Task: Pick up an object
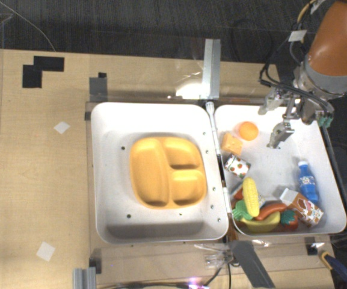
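The grey arm's two-finger gripper (279,138) is hanging over the upper part of the right shallow white bin (332,179), its fingers pointing down toward bare bin floor; whether the jaws are spread or pressed together I cannot tell at this angle, and nothing is showing between them. It is sitting just beside the small orange ball (248,130), which is lying near the bin's upper left corner, touching or nearly touching the orange wedge-shaped block (232,143). That placement is suggesting the ball as the likely target, since it is standing apart from the pile and offering clear room around it.

The other candidates are crowding the lower half: a white spotted cube (237,167), a yellow toy corn cob (251,197) leaning over a heap of green, yellow and red toy food (263,217), a blue plastic bottle (307,182) lying along the right wall, and a brown printed packet (306,211) beside it. Those are overlapping, making a clean pinch harder.

The left white bin (110,179) is holding a yellow divided plastic tray (166,171) sitting flat in its middle, well apart from the gripper
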### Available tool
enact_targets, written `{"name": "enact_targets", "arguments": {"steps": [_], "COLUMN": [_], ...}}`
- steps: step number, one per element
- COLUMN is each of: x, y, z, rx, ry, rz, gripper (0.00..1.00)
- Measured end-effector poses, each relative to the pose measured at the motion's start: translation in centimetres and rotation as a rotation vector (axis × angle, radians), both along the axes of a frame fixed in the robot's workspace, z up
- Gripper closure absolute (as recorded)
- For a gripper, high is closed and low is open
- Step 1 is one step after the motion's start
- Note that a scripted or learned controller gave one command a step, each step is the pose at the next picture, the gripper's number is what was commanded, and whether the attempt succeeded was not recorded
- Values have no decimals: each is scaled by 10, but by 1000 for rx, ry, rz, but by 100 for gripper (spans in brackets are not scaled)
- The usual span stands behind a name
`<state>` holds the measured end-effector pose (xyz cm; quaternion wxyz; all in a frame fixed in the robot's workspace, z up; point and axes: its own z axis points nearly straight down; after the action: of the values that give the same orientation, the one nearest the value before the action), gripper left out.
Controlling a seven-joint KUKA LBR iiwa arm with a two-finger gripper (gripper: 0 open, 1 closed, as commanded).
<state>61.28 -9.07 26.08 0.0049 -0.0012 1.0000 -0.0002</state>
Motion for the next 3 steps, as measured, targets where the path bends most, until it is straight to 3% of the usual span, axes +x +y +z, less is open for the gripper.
{"name": "enact_targets", "arguments": {"steps": [1,2,3], "x": [57,54,49], "y": [37,-13,-20], "z": [-51,-161,-172], "rx": [2,2,5], "ry": [3,10,14], "rz": [105,-181,-357], "gripper": [0,0,0]}}
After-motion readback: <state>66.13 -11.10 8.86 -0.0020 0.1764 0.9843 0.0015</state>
